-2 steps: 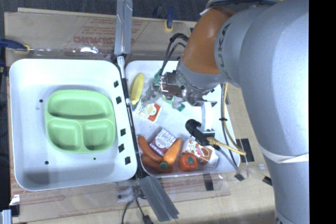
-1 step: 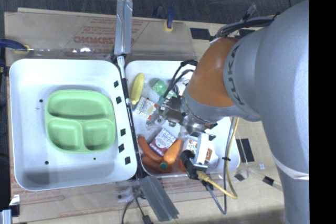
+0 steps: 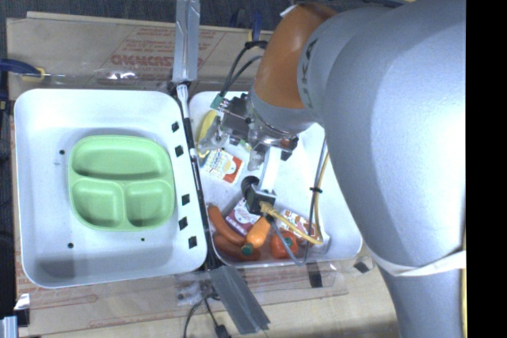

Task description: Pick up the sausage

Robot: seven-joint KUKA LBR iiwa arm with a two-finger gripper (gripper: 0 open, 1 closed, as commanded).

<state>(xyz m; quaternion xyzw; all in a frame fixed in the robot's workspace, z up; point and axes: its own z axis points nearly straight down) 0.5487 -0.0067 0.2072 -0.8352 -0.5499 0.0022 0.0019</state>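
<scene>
Grey metal gripper (image 3: 245, 140) hanging over the far half of the right bin (image 3: 299, 172); whether it is parted or closed cannot be told from this angle. Just beside it lie a yellow banana (image 3: 207, 127) and a white packet (image 3: 224, 165) with red print. Sausage (image 3: 225, 229): reddish-brown, long and slightly curved, lying in the near left corner of the same bin, apart from the gripper and touching an orange carrot (image 3: 258, 233). A second printed packet (image 3: 298, 226) lies just beside the carrot. The left bin (image 3: 40, 170) holds a pale green tray (image 3: 123, 154) with three compartments.
</scene>
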